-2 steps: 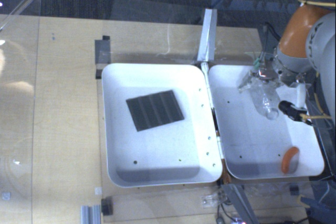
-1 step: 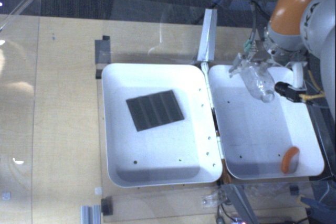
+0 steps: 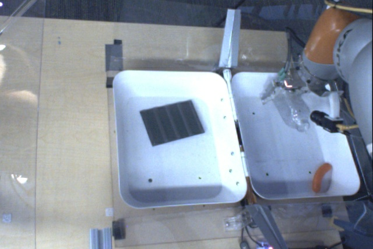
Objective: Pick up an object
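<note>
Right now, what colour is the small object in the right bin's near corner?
Orange, seen in the camera view.

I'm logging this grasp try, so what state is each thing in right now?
Dark ridged mat: lying flat in the left bin, turned at a slant, untouched.
Orange object: resting in the near right corner of the right bin, not picked up.
Gripper: above the right bin's far side, apart from the orange object.
</note>
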{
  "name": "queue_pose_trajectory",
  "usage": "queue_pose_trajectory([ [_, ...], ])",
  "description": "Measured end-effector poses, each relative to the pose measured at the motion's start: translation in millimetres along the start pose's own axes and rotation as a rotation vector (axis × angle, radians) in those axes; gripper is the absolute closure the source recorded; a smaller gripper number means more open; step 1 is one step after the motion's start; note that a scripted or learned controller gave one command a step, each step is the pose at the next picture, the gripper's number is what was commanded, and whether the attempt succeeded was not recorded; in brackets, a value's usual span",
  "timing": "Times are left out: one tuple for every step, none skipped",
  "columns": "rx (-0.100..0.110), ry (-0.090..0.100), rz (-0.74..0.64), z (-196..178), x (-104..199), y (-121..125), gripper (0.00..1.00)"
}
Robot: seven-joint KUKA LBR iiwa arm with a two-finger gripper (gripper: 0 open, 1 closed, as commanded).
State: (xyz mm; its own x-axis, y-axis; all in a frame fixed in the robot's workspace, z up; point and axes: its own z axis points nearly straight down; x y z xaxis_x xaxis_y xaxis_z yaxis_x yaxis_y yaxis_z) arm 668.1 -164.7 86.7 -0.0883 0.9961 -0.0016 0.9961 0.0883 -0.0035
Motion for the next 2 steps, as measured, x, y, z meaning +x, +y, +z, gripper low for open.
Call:
queue_pose_trajectory([
  [-0.011, 0.0, -0.201, -100, 95, 10, 1.0],
  [0.006, 0.008, -0.22, -4, 49, 4, 1.0],
])
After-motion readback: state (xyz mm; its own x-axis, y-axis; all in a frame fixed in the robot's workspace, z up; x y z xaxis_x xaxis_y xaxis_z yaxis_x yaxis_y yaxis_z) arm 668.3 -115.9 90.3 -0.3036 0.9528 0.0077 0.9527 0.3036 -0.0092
